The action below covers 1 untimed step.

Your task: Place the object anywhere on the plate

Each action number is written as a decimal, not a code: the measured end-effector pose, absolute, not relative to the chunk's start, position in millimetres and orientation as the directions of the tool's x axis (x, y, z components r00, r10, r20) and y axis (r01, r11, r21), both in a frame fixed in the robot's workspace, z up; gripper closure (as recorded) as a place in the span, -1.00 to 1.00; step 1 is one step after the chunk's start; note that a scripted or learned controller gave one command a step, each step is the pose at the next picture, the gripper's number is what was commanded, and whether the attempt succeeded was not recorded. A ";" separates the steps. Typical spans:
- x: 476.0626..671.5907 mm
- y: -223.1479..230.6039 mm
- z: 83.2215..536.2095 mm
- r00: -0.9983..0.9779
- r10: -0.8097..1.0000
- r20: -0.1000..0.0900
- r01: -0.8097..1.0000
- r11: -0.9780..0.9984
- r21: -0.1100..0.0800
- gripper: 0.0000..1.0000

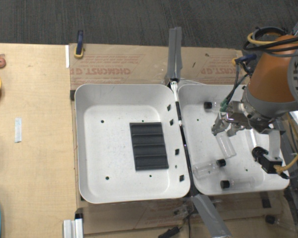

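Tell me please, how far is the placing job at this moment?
Nothing looks placed yet. The black ribbed plate in the left bin bears no object. The gripper is over the right bin, just above a clear bottle, with no firm hold visible. Another clear bottle lies nearby. Grasp, carry and placing remain.

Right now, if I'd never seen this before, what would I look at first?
Probably the big arm with its orange band, reaching in from the right over the right bin. Its tool hangs above clear plastic bottles with black caps lying there. Next you'd spot the black ridged plate sitting alone in the middle of the left bin.
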<state>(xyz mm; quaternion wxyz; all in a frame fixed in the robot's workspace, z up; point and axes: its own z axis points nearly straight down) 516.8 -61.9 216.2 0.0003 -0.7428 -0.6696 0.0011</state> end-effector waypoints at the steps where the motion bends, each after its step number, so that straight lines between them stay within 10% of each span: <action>1: 555.7 23.6 189.5 0.019 1.000 -0.002 1.000 -0.019 -0.004 1.00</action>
